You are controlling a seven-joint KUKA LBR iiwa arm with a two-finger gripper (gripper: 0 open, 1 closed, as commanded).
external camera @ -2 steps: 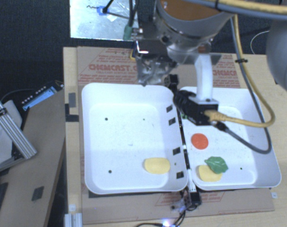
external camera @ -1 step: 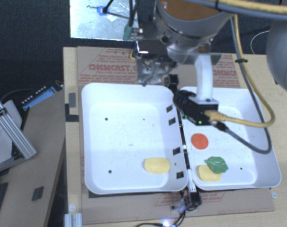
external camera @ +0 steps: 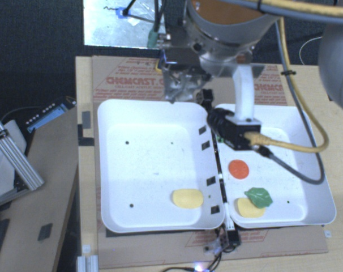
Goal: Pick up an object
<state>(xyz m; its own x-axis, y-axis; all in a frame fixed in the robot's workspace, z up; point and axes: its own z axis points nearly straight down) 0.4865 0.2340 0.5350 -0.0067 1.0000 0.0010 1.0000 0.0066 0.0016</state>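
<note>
The tool [external camera: 183, 90] is hanging over the left bin's [external camera: 143, 152] far rim, clenched or released I cannot tell, while the yellow oval piece [external camera: 187, 198] is lying exposed by its near wall.

Left bin [external camera: 112, 152] is wide open across its floor, just one yellow piece [external camera: 187, 198] down at the near right corner by the middle rims. Right bin [external camera: 314, 200] is tighter: orange disc [external camera: 238, 169], green piece [external camera: 258, 196] and second yellow piece [external camera: 246, 209] bunch at its near left, bare floor to their right.
</note>
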